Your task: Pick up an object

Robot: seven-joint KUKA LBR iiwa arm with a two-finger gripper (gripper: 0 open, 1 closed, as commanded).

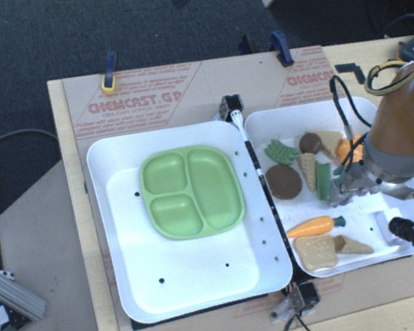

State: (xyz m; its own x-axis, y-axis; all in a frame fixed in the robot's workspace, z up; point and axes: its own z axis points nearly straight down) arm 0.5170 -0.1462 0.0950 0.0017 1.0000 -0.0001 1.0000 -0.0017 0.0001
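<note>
The arm is reaching in from the right over the right bin [377, 255], with the gripper [341, 188] sitting low among the toy food; whether it is clenched or released cannot be told from here. Just beside it a dark green piece [324, 183] is lying next to a pale wedge [309, 170] and a brown disc [283, 181], with an orange carrot [311, 226] and a bread slice [315, 251] nearer the front wall. The left bin [125, 236] is holding a green divided plate [192, 191]. To do this well, the arm should probably be centring over one isolated piece, since crowded neighbours could be deflecting the grasp.
</note>
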